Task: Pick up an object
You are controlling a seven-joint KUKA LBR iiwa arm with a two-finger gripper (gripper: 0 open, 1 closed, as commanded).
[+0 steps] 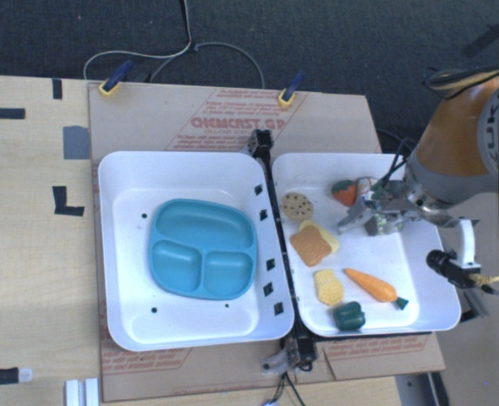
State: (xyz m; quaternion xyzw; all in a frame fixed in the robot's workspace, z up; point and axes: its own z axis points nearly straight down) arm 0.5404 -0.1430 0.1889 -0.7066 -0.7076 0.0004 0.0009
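The right white bin holds several toy foods. A round speckled cookie lies near its left wall, with a tan slice of toast below it. Further toward the front lie a yellow chunk, an orange carrot and a dark green pepper. A red and green piece sits near the back. My gripper hangs low in this bin, just right of and below the red piece and up and right of the toast. The arm's grey body with its orange band comes in from the right.
The left white bin holds a blue divided plate. A black divider with clips runs between the bins. Both bins rest on a cardboard sheet held by clamps at the back. Cables trail behind.
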